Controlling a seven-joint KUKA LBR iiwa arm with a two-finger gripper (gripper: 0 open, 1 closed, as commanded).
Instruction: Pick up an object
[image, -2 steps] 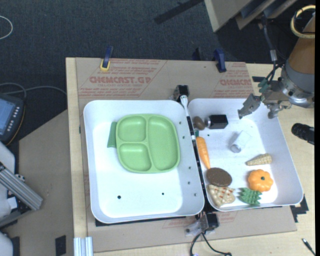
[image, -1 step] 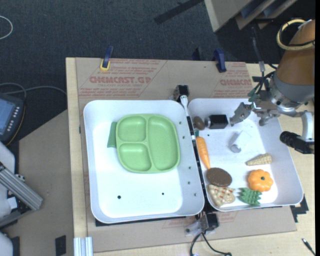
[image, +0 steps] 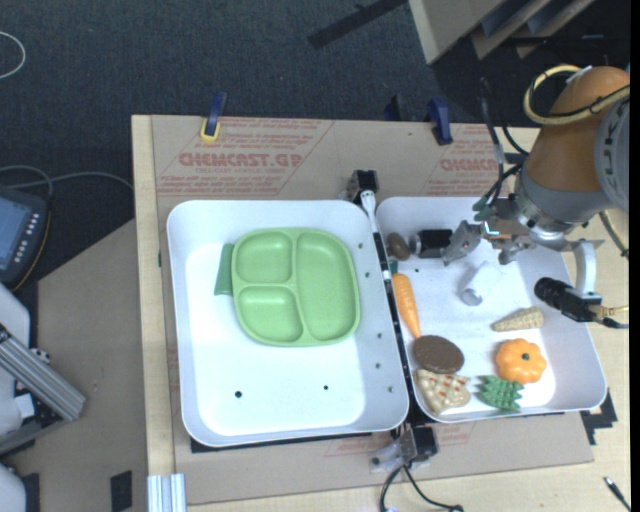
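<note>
My gripper (image: 487, 245) hangs over the far part of the right bin (image: 560, 405), its two grey fingers (image: 463, 243) spread open with nothing between them. Below it in that bin lie an orange carrot (image: 403, 303) along the left wall, a brown round patty (image: 438, 352), a waffle piece (image: 443, 389), a green leafy piece (image: 500, 393), an orange pumpkin (image: 519, 360) and a beige cone (image: 518, 320). A small brown item (image: 398, 244) and a black item (image: 433, 240) sit at the bin's far left, just left of the gripper.
The left bin (image: 200, 330) holds a green divided plate (image: 295, 285). The orange-banded arm (image: 575, 130) comes in from the right above the right bin's far corner. A black part (image: 563, 297) juts over the bin's right side.
</note>
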